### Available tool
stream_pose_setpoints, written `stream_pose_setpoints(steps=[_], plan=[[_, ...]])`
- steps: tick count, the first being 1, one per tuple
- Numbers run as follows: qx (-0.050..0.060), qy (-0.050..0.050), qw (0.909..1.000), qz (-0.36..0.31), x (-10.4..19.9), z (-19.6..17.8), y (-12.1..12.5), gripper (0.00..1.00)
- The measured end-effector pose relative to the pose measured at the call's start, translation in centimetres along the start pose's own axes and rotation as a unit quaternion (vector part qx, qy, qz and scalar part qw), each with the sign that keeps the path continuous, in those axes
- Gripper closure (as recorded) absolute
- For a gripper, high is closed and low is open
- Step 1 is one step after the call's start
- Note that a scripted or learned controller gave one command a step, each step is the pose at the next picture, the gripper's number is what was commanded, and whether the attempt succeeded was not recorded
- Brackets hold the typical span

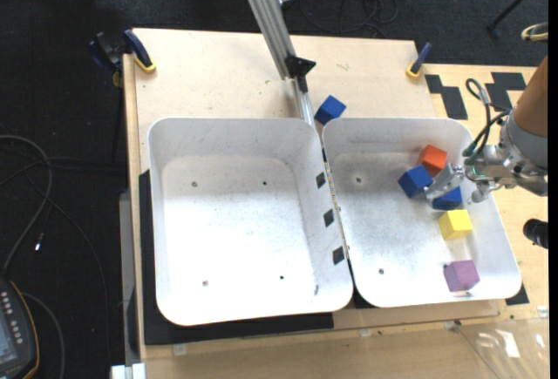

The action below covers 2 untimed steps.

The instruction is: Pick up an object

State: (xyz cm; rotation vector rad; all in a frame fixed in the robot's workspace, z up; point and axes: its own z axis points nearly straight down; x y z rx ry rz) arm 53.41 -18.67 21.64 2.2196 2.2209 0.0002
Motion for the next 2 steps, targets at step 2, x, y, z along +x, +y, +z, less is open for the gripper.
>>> stream_pose_setpoints(steps=[2], plan=[[0.000,0.001,1.0000,-0.002,1.6,9.8,4.7,0.00]])
